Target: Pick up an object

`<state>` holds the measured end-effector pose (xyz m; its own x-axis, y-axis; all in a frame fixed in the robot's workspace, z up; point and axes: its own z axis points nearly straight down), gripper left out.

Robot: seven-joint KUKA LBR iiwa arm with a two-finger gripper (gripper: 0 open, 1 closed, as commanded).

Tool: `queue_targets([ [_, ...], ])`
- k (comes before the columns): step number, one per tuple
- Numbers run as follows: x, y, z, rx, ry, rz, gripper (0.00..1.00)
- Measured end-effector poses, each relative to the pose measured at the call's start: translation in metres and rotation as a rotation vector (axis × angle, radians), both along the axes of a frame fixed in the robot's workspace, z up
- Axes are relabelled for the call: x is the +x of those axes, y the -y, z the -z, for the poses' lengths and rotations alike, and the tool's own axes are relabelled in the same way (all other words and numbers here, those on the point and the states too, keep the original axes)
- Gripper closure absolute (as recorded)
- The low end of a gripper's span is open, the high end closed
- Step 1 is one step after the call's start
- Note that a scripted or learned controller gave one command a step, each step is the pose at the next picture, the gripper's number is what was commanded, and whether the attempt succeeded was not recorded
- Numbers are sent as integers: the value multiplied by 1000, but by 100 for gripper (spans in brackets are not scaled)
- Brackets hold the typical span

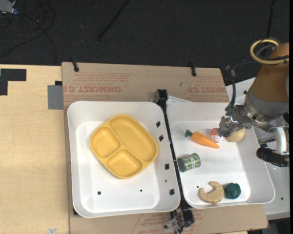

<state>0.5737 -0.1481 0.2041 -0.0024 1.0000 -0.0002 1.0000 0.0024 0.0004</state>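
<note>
Gripper (228,128) partly hiding beige lump (236,135), fingers indistinct

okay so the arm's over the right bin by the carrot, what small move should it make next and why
Probably a short drop straight down. The gripper sits in the right bin, above a tan lump just past the carrot. Nothing shows it holding anything, so closing in on that lump looks like the nearest chance.
</note>
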Motion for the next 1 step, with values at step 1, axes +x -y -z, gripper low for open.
queue_targets([
  [1, 1, 1, -51, 0, 0, 0, 100],
])
